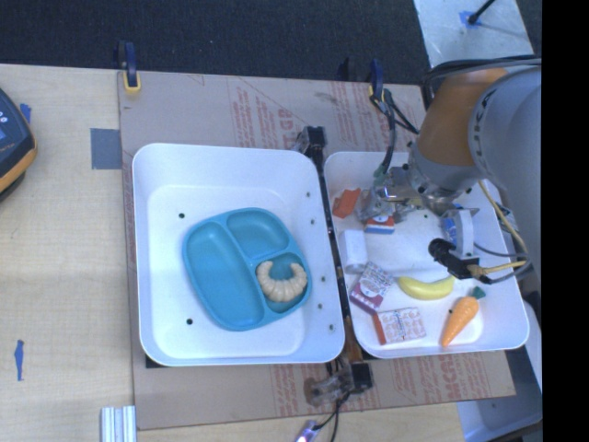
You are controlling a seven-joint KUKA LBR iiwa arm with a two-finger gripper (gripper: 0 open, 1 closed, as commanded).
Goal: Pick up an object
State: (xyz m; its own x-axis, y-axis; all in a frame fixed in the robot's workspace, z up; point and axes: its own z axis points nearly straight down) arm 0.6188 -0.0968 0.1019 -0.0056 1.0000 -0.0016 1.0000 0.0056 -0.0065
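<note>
My gripper [390, 197] hangs low over the back left part of the right bin [502, 339], with the orange-banded wrist behind it. Just below it lies a small white, red and blue carton [379, 223]; whether they touch I cannot tell. An orange-red piece [346, 202] sits to its left. Nearer the front lie a yellow banana [425, 287], an orange carrot [459, 320], a dark red and white packet [371, 286] and a white card [400, 326].
The left bin [156, 247] holds a blue divided plate [221, 274] with a cream ring-shaped toy [281, 281] in its lower right section. Black cable parts [451, 256] hang off the arm over the right bin. A yellow-edged device [11, 145] lies at the far left.
</note>
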